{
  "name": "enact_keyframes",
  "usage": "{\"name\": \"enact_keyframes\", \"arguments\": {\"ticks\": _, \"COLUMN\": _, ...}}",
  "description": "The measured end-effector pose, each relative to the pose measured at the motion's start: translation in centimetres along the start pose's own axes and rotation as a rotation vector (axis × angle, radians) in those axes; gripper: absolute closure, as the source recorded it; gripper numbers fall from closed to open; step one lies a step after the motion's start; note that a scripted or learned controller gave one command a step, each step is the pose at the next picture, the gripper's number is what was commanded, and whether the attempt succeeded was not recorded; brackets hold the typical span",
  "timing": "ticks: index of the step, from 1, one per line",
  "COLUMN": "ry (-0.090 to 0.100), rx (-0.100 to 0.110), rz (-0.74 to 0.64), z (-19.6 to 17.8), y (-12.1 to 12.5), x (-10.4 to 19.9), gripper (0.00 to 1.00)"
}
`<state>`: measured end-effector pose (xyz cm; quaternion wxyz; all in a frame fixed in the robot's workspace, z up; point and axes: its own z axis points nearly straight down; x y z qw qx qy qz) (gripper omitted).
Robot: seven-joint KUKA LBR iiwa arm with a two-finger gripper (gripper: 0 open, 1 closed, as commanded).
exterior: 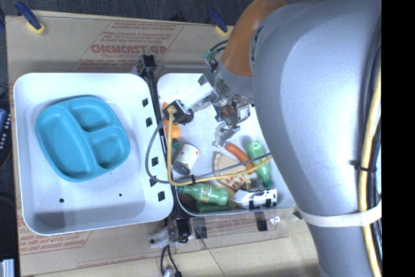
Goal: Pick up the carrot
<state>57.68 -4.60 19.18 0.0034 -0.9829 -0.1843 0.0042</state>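
The carrot (237, 153) is a short orange piece lying at a slant in the middle of the right bin (188, 84), between a pale wedge and a green bottle. My gripper (222, 134) hangs just above and to the left of the carrot, pointing down into the bin, with a small gap between them. Nothing shows held in it. A second orange piece (174, 132) lies against the bin's left wall.
A blue divided plate (81, 136) fills the left bin (39, 204). The right bin holds a white cup (188, 154), a pale wedge (228, 168), green bottles (257, 156) (206, 194) and a black-and-white item (262, 198). My arm covers the bin's right side.
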Motion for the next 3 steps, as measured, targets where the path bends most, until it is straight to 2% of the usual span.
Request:
{"name": "enact_keyframes", "arguments": {"ticks": 2, "ry": 0.000, "rx": 0.000, "rz": 0.000, "z": 0.0, "y": 0.0, "x": 0.0, "gripper": 0.00}}
{"name": "enact_keyframes", "arguments": {"ticks": 3, "ry": -0.005, "rx": 0.002, "rz": 0.096, "z": 0.2, "y": -1.3, "x": -1.5, "gripper": 0.00}}
